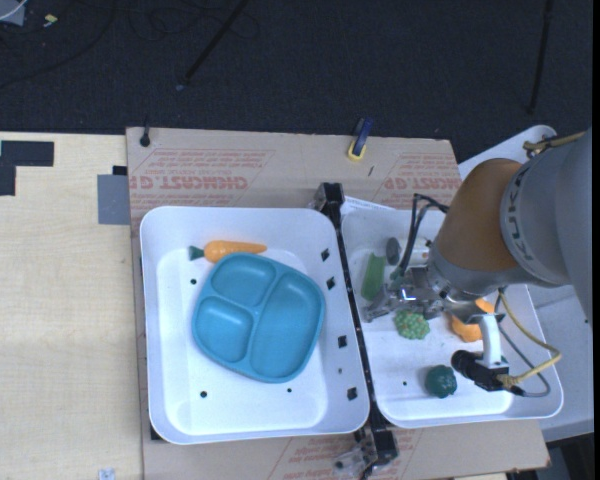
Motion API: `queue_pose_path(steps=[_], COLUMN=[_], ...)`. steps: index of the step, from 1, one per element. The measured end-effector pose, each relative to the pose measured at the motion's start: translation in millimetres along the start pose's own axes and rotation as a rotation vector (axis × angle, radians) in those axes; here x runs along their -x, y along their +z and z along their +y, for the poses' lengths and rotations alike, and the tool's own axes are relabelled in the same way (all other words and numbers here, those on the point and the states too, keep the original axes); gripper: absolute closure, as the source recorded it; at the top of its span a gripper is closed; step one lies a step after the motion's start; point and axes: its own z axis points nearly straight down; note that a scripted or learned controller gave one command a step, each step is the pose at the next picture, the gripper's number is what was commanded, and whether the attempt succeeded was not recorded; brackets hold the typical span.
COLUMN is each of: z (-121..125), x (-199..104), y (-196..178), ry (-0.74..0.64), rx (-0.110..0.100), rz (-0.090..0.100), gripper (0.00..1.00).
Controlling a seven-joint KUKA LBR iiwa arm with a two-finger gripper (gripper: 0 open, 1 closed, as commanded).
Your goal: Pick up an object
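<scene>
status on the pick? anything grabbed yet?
Done: the arm has reached into the right bin, with the gripper low among the items. In hand: nothing visibly gripped; it sits beside the light green bumpy piece and the green long piece. Left: grasp and lift. The dark green ball and carrot lie untouched.

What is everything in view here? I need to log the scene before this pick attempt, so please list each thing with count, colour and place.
bins: 2, white, side by side on the bench
plate: 1, blue, divided, in the left bin
carrot: 1, orange, left bin, by the plate's upper edge
long vegetable: 1, green, right bin, near the divider
knobbly vegetable: 1, light green, right bin, just under the gripper
ball: 1, dark teal, right bin, near the front
orange piece: 1, right bin, partly behind the arm
clamp: 1, blue and yellow, on the cardboard's far edge
arm: 1, grey and orange, from the right
gripper: 1, over the right bin
</scene>
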Motion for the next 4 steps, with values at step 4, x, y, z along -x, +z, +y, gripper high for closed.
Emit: queue_pose_path(steps=[4], z=[-6], x=[5], y=[-142], ry=[0.0], rx=[-0.002], rz=[0.004], gripper=[1.0])
